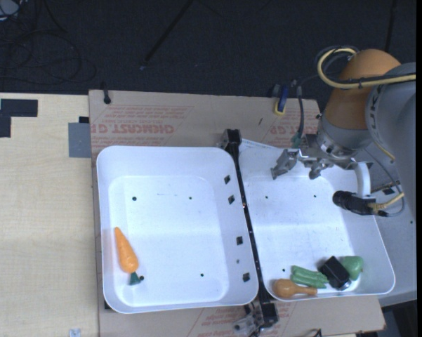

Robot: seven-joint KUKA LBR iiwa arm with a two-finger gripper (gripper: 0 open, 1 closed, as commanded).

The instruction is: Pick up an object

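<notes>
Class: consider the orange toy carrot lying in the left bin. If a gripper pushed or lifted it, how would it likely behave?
The orange toy carrot with a green stub looks like smooth moulded plastic, so probably stiff, light and somewhat slippery. Its rounded, tapered body may roll or pivot on the left white bin when pushed.

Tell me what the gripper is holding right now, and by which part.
Nothing. The gripper hangs open over the far end of the right bin, with no object between its fingers.

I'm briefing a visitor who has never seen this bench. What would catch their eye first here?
Probably the grey arm with its orange band at the upper right, its gripper spread open above the right bin. Next, the orange carrot alone in the left bin, and a cluster of toys in the right bin's near corner.
</notes>
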